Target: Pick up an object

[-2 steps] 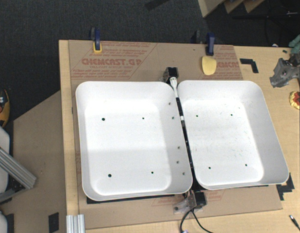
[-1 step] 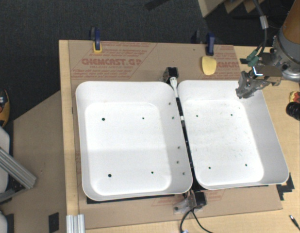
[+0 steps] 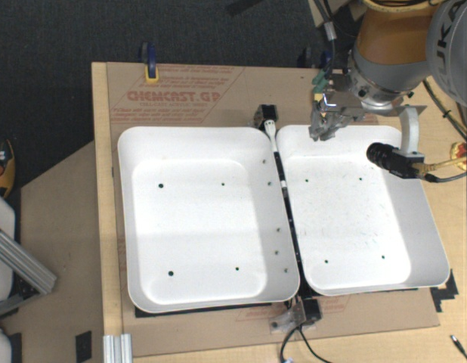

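One fixed camera looks down at a slant from above the counter [image 3: 218, 89], taking in both white bins [image 3: 135, 203] whole (arm [image 3: 400, 29] entering from the right).

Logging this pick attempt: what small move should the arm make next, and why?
Probably lift and pull back for a fresh look. The hand sits over the far rim of the right bin, and I can make out no object on that bin's floor or in the left bin.

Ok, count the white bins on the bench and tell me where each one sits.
2. The left bin sits mid-bench; the right bin lies beside it, their rims meeting along the middle. The tool hangs over the right bin's far edge.
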You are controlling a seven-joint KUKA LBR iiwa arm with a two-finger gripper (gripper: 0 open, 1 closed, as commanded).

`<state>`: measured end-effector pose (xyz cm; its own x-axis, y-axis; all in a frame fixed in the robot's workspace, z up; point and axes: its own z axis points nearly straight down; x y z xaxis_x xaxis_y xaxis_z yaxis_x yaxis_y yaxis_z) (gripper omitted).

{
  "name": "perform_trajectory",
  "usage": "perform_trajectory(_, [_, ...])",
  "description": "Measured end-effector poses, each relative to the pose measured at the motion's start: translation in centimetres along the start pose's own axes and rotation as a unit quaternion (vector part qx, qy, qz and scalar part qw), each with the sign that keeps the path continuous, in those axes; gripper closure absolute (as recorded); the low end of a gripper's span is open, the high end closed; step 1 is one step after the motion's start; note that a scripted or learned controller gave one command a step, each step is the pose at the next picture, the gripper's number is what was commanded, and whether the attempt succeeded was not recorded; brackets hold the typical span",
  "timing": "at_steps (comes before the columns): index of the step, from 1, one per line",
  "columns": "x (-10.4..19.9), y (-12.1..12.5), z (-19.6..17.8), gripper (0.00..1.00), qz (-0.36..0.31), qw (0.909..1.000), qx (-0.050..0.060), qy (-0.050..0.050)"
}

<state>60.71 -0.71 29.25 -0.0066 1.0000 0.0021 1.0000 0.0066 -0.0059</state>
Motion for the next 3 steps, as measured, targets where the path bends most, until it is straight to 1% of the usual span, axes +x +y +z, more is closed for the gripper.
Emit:
perform_trajectory(1, [0.6,-0.6,-3.6,1.00,0.002,1.0000,-0.006,-0.001])
perform_trajectory(2, [10.6,-0.6,1.8,1.00,-0.002,1.0000,0.000,0.000])
perform_trajectory(3, [10.9,-2.4,-0.9,1.00,0.002,1.0000,-0.004,-0.001])
